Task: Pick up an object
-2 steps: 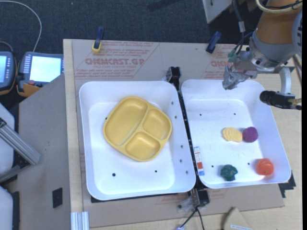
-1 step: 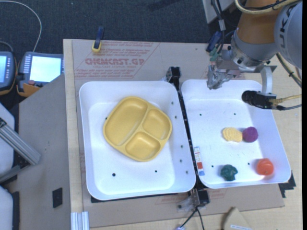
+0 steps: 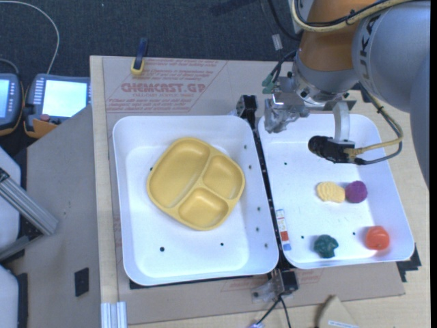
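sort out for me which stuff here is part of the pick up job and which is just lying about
Part of the job:
gripper, above the right bin's far left corner
yellow corn-like piece
purple piece
orange-red piece
dark green piece
right bin, which holds all four pieces

Lying about:
yellow divided plate in the left bin
blue and yellow clamp on the board's far edge

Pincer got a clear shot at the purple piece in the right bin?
Probably yes. The pincer hangs over the right bin's far-left corner; the purple piece lies open from above. The yellow piece touches its left side, so fingers closing across that side may catch it.
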Available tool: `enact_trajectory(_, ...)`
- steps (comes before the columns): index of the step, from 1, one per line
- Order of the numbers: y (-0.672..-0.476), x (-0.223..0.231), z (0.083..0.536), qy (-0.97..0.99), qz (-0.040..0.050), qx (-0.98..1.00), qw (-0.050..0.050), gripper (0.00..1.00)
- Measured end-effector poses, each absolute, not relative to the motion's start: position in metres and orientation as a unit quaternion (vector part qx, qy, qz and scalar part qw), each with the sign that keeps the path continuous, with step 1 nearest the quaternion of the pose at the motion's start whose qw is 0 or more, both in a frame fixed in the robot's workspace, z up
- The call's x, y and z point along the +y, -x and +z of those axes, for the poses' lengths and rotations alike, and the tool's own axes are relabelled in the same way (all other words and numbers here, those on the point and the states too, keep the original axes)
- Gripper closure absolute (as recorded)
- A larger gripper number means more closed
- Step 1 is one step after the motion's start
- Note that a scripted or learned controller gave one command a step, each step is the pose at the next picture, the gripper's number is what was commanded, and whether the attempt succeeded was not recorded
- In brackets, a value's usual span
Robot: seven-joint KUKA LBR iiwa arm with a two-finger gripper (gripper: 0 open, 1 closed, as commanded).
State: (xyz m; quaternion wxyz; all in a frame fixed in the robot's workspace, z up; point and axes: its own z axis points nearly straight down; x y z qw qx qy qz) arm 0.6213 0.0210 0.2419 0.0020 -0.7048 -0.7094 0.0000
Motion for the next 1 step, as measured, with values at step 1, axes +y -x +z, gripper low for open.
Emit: enact_trajectory(1,-0.6186,0.0734,0.2260,0.706,0.0011,-0.709,0.002,1.00)
